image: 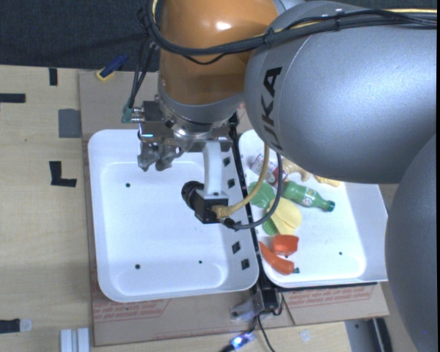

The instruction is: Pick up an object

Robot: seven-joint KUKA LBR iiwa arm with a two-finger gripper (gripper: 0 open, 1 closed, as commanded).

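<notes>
**Gripper hanging over left bin, objects sitting in right bin**

You're looking at the left bin [117, 218], smooth shallow white plastic; the gripper [155, 158] is hovering above its far edge, whether released or clenched I cannot tell; nothing is showing beneath it; the pickable clutter is lying in the right bin [352, 262]: glossy green bottle [308, 194], yellow piece [286, 217], orange piece [279, 245], probably dumped there as stock.

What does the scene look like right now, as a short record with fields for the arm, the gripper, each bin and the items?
arm: grey KUKA arm, orange band, reaching in from the right
gripper: gripper over the far edge of the left bin
left bin: left bin, white floor showing
right bin: right bin, partly hidden by the arm
items: green bottle, yellow piece, orange piece, all in the right bin
</notes>
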